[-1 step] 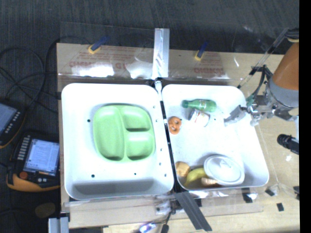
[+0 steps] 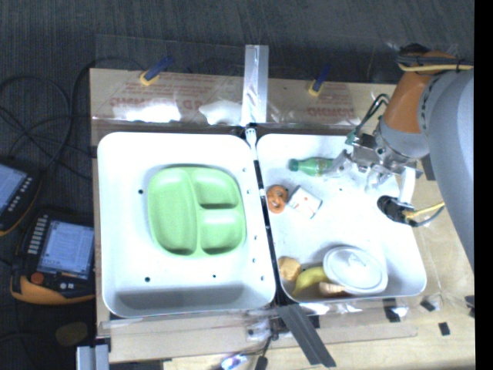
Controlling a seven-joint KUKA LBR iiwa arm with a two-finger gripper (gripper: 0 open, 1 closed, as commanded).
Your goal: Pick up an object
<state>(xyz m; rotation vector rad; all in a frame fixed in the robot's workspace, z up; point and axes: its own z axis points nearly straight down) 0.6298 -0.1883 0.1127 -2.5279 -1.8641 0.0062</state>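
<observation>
green bottle [image 2: 312,165]: lying on its side at the right bin's far end, cap toward the divider. small orange toy [image 2: 276,197]: just beside the divider. white carton [image 2: 303,202]: red mark, tilted, touching the orange toy's right. white round lid [image 2: 353,269]: flat at the near end. banana [image 2: 308,278]: yellow-green, partly under the lid. tan lump [image 2: 289,267]: near corner, touching the banana.

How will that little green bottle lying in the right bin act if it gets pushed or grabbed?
The green bottle lies on its side on the smooth bin floor, so a nudge would probably roll it. It looks like small, thin plastic, likely light. Its rounded body may slip from a two-finger pinch.
</observation>
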